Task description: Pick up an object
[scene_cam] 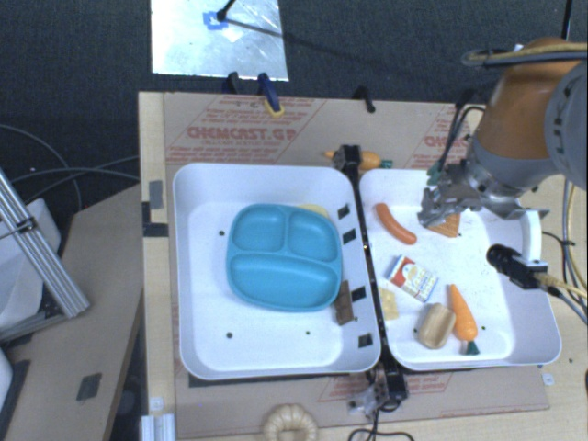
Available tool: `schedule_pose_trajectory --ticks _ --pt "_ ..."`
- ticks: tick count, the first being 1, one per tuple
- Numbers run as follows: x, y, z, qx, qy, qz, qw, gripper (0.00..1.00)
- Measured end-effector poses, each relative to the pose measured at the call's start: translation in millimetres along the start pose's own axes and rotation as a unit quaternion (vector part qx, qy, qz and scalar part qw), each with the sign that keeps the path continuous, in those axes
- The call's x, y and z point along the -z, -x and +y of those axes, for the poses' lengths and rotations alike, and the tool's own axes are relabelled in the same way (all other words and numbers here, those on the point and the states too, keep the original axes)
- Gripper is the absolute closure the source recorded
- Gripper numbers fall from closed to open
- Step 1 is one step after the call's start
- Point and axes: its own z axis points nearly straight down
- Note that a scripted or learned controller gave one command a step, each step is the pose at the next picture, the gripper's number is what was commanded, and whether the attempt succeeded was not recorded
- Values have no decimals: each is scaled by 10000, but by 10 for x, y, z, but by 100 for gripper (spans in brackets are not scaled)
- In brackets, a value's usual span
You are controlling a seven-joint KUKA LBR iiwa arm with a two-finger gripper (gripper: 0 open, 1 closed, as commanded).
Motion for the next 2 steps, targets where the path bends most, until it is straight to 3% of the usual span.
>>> schedule_pose_trajectory --ticks 1,2 --pt "-180 10 -83 -28 -15 -4 10000 100" --pt "18 -64 -96 -4 -1 0 10000 100"
